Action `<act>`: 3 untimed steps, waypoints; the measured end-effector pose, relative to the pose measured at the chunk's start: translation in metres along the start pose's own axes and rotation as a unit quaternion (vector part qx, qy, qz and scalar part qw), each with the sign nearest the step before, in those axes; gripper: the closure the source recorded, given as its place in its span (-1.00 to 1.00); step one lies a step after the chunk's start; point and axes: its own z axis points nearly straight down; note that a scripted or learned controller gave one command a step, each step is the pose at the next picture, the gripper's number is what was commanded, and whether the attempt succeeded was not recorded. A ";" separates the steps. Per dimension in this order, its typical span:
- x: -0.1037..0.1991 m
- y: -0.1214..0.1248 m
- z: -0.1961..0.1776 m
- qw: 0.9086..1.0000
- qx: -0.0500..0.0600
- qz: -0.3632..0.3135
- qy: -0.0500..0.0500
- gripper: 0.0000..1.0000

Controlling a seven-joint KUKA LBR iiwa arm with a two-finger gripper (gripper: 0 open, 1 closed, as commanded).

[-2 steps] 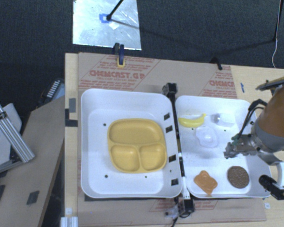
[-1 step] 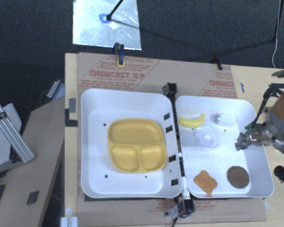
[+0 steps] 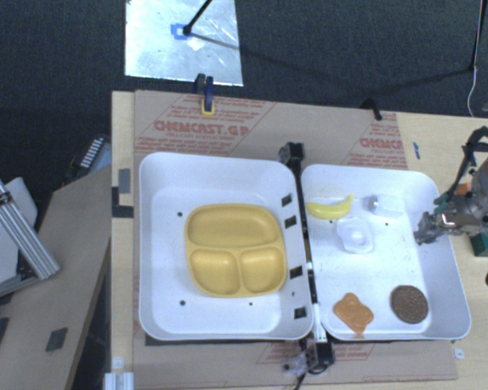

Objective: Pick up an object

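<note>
Banana [image 3: 330, 207] lies left-right, tips upturned; gripper [image 3: 428, 229] jaws' state unclear, nr right bin edge.

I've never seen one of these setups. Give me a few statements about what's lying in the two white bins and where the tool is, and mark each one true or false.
1. The yellow tray lies in the left bin. True.
2. The banana lies in the left bin. False: it lies in the right bin, near its far left corner.
3. The brown round cookie lies near the right bin's near right corner. True.
4. The tool holds the orange piece. False: the piece lies on the bin floor, far from the tool at the right edge.
</note>
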 end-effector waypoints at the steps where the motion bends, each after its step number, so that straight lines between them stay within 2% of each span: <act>1: 0.041 0.030 -0.002 1.000 0.000 -0.002 0.001 1.00; 2: 0.089 0.064 0.000 1.000 0.001 -0.002 0.001 1.00; 3: 0.127 0.085 0.014 1.000 0.001 -0.001 0.001 1.00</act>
